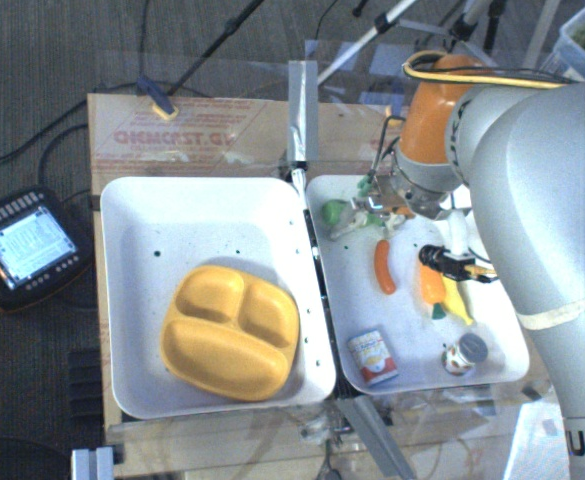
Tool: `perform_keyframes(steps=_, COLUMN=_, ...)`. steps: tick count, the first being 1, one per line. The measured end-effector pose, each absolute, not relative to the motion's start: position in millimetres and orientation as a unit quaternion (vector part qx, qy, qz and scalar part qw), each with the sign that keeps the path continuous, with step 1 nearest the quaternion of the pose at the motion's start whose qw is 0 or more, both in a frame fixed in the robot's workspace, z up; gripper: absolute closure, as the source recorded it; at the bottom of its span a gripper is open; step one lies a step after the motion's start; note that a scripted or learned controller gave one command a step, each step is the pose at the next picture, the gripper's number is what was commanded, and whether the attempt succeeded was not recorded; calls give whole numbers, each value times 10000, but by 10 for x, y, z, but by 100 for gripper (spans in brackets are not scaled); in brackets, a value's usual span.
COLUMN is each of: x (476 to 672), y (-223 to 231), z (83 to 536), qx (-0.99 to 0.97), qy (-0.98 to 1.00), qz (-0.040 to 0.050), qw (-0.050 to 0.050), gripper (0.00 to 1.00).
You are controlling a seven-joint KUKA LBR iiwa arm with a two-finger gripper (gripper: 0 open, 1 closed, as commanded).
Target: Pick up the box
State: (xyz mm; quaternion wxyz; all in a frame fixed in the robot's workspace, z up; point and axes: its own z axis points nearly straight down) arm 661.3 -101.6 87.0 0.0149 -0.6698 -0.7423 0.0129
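The small white and red box (372, 356) lies at the near edge of the right bin (502, 363). It is tilted a little and nothing touches it. My gripper (377, 206) hangs over the far left part of the right bin, below the orange band of the arm (434, 118). It is next to a green item (333, 213) and well away from the box. The wrist hides much of the gripper.
A big yellow lumpy object (232, 330) fills the middle of the left bin (132, 228). The right bin also holds an orange carrot-like piece (383, 266), an orange and yellow item (439, 290), and a small can (463, 353) near the box.
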Motion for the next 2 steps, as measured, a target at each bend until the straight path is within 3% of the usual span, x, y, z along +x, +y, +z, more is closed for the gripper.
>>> perform_keyframes(steps=1, x=6073, y=-1013, z=1110, qx=-6569, qy=-7540, qz=17, qw=1, gripper=0)
perform_keyframes(steps=2, x=6623, y=-1065, z=861, qx=-6369, qy=-7708, qz=100, qw=145, gripper=0)
